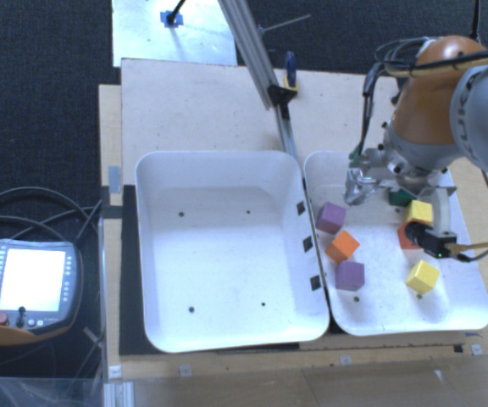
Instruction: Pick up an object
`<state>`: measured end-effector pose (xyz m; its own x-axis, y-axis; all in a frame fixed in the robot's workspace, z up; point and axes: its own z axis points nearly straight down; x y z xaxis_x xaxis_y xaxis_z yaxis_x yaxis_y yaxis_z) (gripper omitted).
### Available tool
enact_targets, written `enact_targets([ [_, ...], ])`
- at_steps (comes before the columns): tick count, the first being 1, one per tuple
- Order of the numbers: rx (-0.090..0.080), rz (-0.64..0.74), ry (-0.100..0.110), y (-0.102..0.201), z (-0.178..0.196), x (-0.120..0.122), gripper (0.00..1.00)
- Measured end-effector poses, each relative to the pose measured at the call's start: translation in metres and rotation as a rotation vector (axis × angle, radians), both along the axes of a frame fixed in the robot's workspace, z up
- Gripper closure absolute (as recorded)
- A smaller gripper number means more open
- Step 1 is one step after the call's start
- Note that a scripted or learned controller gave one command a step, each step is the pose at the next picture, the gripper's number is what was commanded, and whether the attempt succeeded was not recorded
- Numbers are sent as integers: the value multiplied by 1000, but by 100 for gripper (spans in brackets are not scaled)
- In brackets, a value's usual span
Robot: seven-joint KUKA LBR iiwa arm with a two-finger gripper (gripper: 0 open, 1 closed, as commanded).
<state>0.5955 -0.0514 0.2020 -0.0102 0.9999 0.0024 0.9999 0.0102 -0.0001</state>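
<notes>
The right bin (473, 312) holds several small blocks. A purple block (330, 217) lies near its left wall, with an orange block (342, 246) and a second purple block (350, 275) below it. One yellow block (423, 276) lies toward the right, another yellow block (419, 212) sits higher up, and a green block (399, 198) shows partly under the arm. A red block (407, 239) is half hidden by a black fitting. My gripper (357, 186) hangs over the bin's upper part, just above and right of the upper purple block.
The left bin (155, 253) lies beside the right one. A slanted metal pole (252, 41) with a clamp crosses the board behind the bins. A teach pendant (25, 291) lies on the floor at the left.
</notes>
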Motion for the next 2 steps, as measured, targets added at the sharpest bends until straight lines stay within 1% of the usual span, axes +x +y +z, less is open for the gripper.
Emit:
enact_targets([
  [2,1,0,1,106,-1,-28,100],
])
